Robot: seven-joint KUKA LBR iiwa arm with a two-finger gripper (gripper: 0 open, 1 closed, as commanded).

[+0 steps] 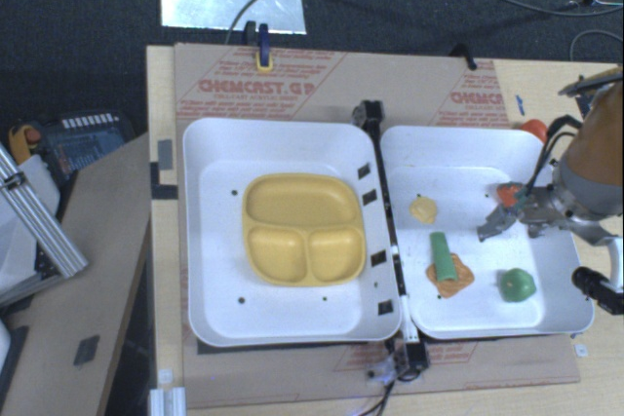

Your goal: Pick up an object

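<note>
We found the gripper [495, 221] low in the right bin [458, 149], near a green ball [517, 283]. Its fingers' state we could not tell.

My arm [595, 161] runs off the right edge. I can't tell the end effector [502, 214] finger state, and an orange thing [532, 128] sits half hidden behind it.

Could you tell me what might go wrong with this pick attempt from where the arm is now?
1. The gripper hangs over bare floor of the right bin, apart from every item, so closing here would likely grab nothing.
2. The green stick lies on the orange piece; a grasp there may drag both or slip.
3. The green ball sits near the bin's wall and may roll away when touched.
</note>
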